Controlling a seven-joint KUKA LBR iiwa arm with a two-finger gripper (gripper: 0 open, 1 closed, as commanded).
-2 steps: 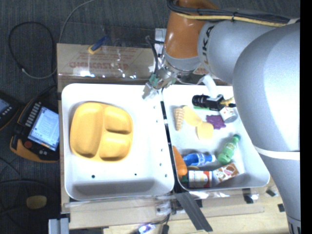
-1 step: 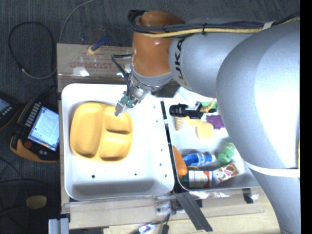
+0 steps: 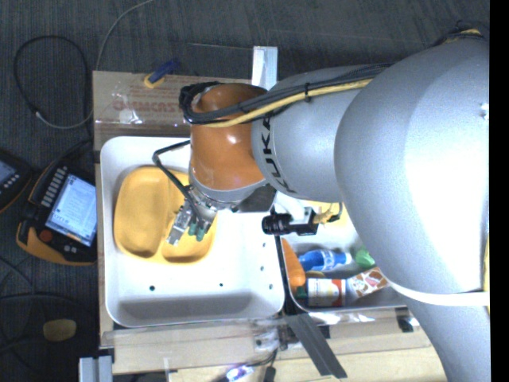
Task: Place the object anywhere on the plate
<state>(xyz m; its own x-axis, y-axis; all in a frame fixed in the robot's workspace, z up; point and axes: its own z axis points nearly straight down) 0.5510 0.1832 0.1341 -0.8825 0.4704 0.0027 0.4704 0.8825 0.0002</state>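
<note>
Two shallow white bins sit side by side on the counter (image 3: 199, 342). The left bin (image 3: 127, 293) holds a yellow plate (image 3: 143, 209) lying toward its upper left part. The right bin (image 3: 296, 299) is mostly covered by the grey arm (image 3: 398, 157); in the part that shows lie a blue bottle (image 3: 324, 259), a white bottle with a printed label (image 3: 330, 290), a green thing (image 3: 364, 257) and an orange thing (image 3: 293, 270), packed close together.

The arm reaches in from the right, its orange band (image 3: 227, 146) above the left bin, and the jaws (image 3: 184, 228) hang over the right lower edge of the plate. Something small and greenish (image 3: 199, 229) shows at the fingers, but it cannot be told whether it is the task's object or part of the tool, nor whether the jaws are spread or pressed together.

A handheld controller with a lit screen (image 3: 60, 213) lies on the dark floor left of the bins, and a cardboard sheet (image 3: 135, 102) lies beyond the left bin.
</note>
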